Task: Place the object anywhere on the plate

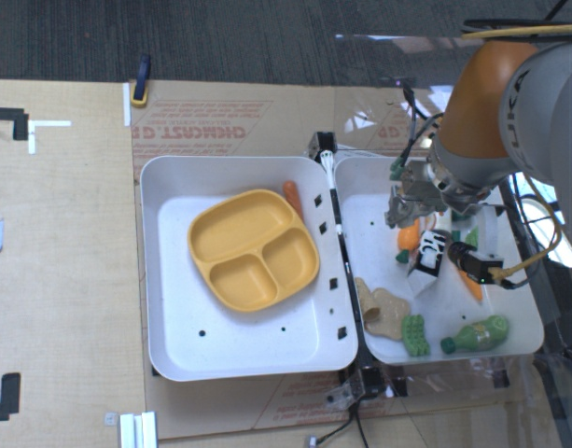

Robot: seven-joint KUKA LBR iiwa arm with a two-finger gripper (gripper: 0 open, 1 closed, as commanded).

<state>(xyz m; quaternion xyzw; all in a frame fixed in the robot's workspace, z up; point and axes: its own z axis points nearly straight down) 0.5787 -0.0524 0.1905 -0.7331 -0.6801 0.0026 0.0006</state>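
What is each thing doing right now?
Yellow plate: flat in left bin, nothing on it.
Orange sausage: lying beside the plate.
Green bottle: lying on its side, right bin.
Green block: resting in right bin.
Gripper: down in right bin.

Two white bins (164,278), cardboard sheet (202,129), blue-yellow clamp (141,80), black bracket (10,119)

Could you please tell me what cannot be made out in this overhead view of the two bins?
- Gripper: the wrist hides the fingers, so their stance is unclear.
- Orange object under the gripper: partly covered by the arm; whether it is touched cannot be told.
- Red item behind the yellow plate: the plate's rim hides its lower part.
- Green bottle: label too small to read.
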